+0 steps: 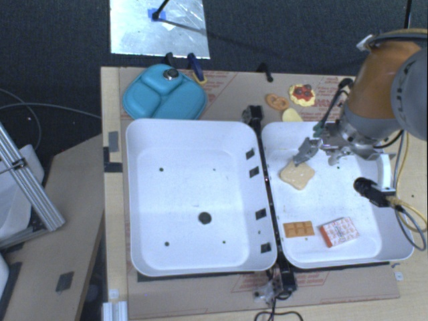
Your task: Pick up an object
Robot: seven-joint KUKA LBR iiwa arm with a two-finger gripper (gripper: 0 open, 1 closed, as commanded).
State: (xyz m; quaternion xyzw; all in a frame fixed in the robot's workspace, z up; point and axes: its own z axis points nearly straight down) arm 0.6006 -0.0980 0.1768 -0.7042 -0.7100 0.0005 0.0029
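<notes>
In the right bin (pixel 394 246) lie a pale toast-shaped piece (pixel 297 175), an orange waffle-like square (pixel 298 229) and a red-and-white packet (pixel 339 231). My gripper (pixel 314 152) hangs over the back of this bin, just above and to the right of the toast piece. It is close to the piece, and I see nothing held in it. In the left bin (pixel 144 179) a small dark disc (pixel 204 218) lies near the middle.
A blue divided dish (pixel 164 93) sits behind the left bin. Three small toy foods (pixel 302 94) lie on the bench behind the right bin. A foil sheet (pixel 159 19) lies farther back. A black divider with clips (pixel 262 179) separates the bins.
</notes>
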